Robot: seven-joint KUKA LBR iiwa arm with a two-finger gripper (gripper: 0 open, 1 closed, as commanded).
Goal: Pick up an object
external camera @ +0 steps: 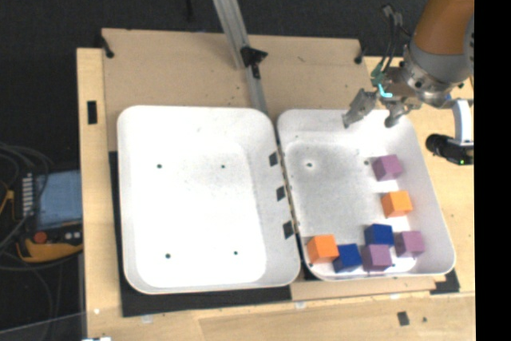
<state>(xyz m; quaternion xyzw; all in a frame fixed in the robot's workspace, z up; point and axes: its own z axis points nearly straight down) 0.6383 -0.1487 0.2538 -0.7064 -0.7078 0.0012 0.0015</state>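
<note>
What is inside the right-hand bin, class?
The right-hand bin holds seven blocks: three purple, two orange and two blue, mostly crowded at its near end. The gripper hangs open over its far rim, hiding a little of that edge.

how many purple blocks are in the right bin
3. One purple block sits alone near the bin's far right side, another lies by the right wall near the front, and a third is in the front cluster beside a blue block. None looks hidden.
</note>
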